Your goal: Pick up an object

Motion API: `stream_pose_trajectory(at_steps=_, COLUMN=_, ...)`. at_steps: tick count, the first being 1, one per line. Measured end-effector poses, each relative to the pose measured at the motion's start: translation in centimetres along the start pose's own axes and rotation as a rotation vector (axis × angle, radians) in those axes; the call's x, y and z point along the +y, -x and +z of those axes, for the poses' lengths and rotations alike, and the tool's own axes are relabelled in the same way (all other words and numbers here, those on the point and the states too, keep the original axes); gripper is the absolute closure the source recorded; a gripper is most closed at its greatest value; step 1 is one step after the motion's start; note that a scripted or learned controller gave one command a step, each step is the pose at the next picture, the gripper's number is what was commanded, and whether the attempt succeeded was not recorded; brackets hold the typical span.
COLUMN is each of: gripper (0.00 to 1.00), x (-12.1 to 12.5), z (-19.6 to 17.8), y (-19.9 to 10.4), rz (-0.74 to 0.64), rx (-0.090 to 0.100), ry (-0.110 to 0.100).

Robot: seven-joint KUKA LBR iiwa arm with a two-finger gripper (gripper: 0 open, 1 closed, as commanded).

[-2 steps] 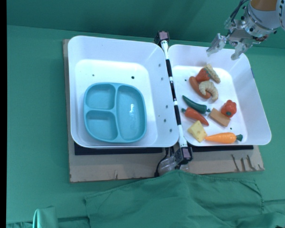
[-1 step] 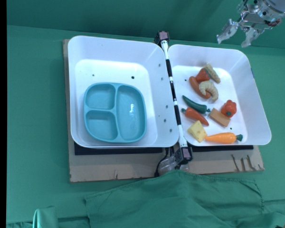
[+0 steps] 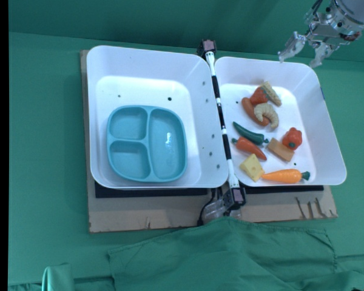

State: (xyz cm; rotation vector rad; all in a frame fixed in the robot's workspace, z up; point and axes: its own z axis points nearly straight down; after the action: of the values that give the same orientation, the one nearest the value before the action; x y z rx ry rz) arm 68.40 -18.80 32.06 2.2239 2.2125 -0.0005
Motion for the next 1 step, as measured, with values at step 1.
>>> stream_pose_trajectory(at_steps=1, gripper=0.00, x=-6.84, z=7.76, y=-0.03, rz=0.001, rx=0.003, ry=-0.010)
